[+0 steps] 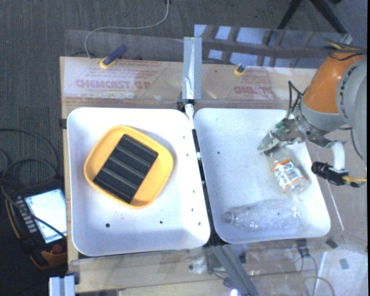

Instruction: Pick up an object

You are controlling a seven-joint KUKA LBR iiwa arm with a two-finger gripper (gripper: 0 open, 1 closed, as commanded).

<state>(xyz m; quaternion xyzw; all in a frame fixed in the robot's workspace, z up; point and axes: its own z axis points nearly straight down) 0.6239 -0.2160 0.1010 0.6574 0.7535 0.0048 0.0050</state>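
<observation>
The gripper (272, 142) hangs in the right bin (234, 134); whether its fingers are open or closed I cannot tell. A small bottle (289, 174) lies just below them. Round and smooth, it could roll away or slip out.

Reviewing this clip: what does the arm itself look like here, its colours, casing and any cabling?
The grey, rounded arm carries a broad orange band above the wrist. Below it sits a small metallic grey gripper with mixed dark and silvery parts. A thin black cable runs down beside the wrist.
</observation>
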